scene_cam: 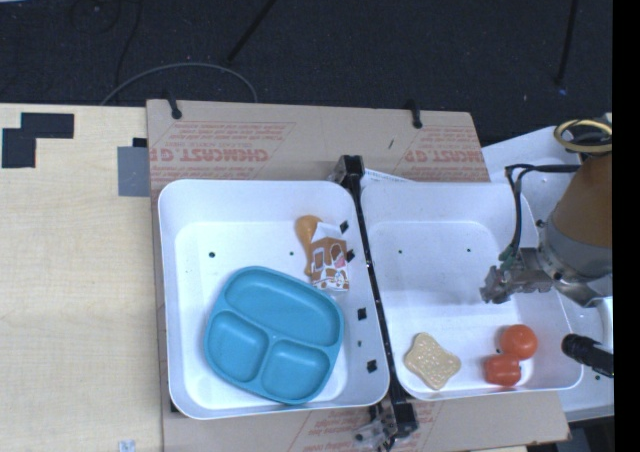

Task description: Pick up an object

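The arm reaches in from the right (orange band visible), end effector [497, 285] low.

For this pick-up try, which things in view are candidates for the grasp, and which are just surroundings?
Candidates:
- blue divided plate, left bin
- small printed packet and orange-brown piece, left bin
- cracker-like piece, right bin
- two red-orange round items, right bin, nearest the gripper

Surroundings:
- white bins
- cardboard sheet
- cables on dark floor
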`<state>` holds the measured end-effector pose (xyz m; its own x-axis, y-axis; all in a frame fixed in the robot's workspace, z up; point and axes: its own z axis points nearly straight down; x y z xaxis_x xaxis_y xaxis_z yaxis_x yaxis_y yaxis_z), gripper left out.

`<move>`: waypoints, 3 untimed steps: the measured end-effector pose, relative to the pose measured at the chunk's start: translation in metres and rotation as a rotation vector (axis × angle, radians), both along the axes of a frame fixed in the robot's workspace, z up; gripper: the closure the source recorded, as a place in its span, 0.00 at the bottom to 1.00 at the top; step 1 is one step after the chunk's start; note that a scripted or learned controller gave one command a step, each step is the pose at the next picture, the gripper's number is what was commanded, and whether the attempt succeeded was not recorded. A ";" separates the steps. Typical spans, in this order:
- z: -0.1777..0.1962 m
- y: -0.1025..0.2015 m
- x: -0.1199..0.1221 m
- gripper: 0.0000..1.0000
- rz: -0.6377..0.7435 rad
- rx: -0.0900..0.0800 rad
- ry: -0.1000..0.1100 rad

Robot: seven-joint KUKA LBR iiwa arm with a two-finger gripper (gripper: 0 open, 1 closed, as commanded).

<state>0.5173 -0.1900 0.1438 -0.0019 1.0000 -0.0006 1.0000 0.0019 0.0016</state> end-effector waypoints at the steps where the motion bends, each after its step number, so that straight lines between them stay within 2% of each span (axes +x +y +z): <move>1: 0.049 -0.011 0.002 1.00 -0.001 -0.001 -0.001; 2: 0.086 -0.011 0.003 1.00 0.000 0.000 0.000; 3: 0.081 0.050 0.006 1.00 0.004 0.004 0.005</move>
